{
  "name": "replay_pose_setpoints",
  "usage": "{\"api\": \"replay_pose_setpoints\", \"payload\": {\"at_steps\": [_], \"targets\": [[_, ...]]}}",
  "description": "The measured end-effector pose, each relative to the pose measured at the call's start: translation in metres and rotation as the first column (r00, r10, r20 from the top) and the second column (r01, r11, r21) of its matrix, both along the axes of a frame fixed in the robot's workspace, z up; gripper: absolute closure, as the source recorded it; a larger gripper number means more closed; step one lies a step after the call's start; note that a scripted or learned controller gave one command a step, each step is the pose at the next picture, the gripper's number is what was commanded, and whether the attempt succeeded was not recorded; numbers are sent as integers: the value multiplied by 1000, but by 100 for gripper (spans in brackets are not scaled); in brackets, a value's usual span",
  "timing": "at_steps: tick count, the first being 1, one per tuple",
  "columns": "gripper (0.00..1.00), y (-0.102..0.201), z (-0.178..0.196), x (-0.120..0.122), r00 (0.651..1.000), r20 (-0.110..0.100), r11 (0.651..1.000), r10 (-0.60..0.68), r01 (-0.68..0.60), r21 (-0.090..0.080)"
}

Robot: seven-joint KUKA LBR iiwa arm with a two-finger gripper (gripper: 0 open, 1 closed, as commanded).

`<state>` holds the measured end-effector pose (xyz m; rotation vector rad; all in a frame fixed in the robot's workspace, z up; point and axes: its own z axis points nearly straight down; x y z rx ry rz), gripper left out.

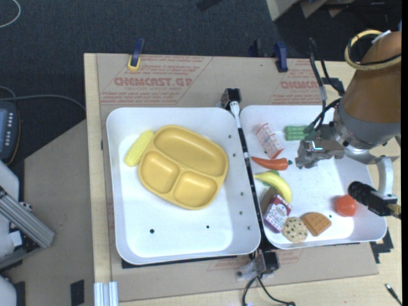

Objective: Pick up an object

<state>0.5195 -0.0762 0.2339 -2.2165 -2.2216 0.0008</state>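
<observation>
Many small toy foods, a red pepper (270, 162), a banana (275, 184) and a cookie (294, 229) among them, lie in the right bin (363, 231) under the gripper (309, 152), on a brown board (159, 75) above dark carpet (76, 11).

1. The arm (373, 107) is bulky and rounded, grey with an orange band.
2. Black cables (319, 75) run alongside it.
3. Its wrist ends in a small grey metal gripper (310, 152).
</observation>
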Motion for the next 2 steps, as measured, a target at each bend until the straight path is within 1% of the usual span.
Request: {"api": "replay_pose_setpoints", "payload": {"at_steps": [1, 2], "targets": [[100, -16, -11, -4, 1000, 0, 1000, -4, 4, -2], [100, -3, 1, 1, 1000, 5, 1000, 0, 0, -2]]}}
